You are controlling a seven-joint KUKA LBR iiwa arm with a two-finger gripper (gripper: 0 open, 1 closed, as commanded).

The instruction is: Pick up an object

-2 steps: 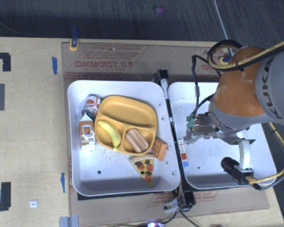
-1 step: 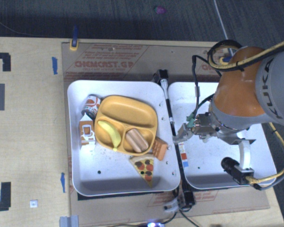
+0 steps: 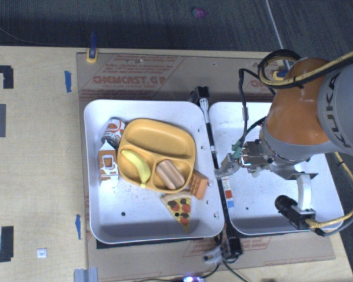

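The left bin (image 3: 100, 219) holds a yellow divided plate (image 3: 159, 135) with a banana (image 3: 137, 165) and a hot dog (image 3: 170, 174) in its front compartments. A can (image 3: 112, 132) and an orange-and-white box (image 3: 107, 164) lie against the plate's left side. A pizza slice (image 3: 180, 207) lies in front of the plate, and a brown cracker (image 3: 198, 184) sits at the plate's right corner. My gripper (image 3: 228, 162) hangs over the left edge of the right bin (image 3: 253, 219), close to the divider and apart from the cracker. The arm's bulk hides most of it.
The grey and orange arm (image 3: 297, 119) covers much of the right bin. A black cable fitting (image 3: 294, 211) hangs over that bin's front right. A small striped strip (image 3: 227, 191) lies by the divider. A black clamp (image 3: 199, 94) sits at the back between the bins.
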